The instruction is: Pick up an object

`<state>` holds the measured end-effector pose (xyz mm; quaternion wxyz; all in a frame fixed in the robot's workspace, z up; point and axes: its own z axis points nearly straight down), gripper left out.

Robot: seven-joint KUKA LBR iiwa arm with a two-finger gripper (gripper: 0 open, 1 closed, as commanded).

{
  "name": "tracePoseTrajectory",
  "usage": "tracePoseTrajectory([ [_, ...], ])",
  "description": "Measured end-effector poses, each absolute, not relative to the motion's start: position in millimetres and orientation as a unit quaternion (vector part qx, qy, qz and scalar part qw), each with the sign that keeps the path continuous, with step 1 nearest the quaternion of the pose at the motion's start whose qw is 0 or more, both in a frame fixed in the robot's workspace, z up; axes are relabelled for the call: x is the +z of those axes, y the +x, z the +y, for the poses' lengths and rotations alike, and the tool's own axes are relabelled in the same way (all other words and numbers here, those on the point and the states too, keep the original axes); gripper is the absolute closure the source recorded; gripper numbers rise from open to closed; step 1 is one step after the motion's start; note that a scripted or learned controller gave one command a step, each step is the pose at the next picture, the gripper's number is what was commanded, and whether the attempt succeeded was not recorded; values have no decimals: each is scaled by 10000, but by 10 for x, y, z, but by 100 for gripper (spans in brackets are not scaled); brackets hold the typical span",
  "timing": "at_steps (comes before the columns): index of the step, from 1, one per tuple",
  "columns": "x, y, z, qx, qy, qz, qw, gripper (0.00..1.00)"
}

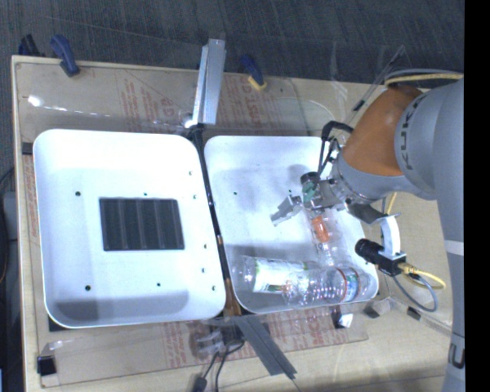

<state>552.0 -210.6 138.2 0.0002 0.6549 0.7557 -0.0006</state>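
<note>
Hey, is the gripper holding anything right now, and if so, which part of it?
Cannot be told: the gripper hangs over the right bin, above the clear bottle.

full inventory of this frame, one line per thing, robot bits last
white bins: 2, white, side by side on the bench; the left one at, the right one at
dark slatted panel: 1, black, in the middle of the left bin's floor
clear plastic bottle: 1, transparent with a green and white label, lying on its side along the right bin's near edge
small clear item with orange part: 1, transparent and orange, in the right bin just below the tool; too blurred to identify
blue clamps: 2 visible, blue, on the bench's far edge
bench: 1, tan board with red print
arm: 1, grey with orange band, reaching in from the right
tool: 1, metallic, over the right bin's middle
</note>
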Motion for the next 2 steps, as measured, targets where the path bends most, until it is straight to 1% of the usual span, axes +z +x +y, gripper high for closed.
tracePoseTrajectory([
  [1,2125,5701,-2101,-5,7185,6955,-6,0],
  [2,2311,6226,-1864,-7,7518,6594,-8,0],
])
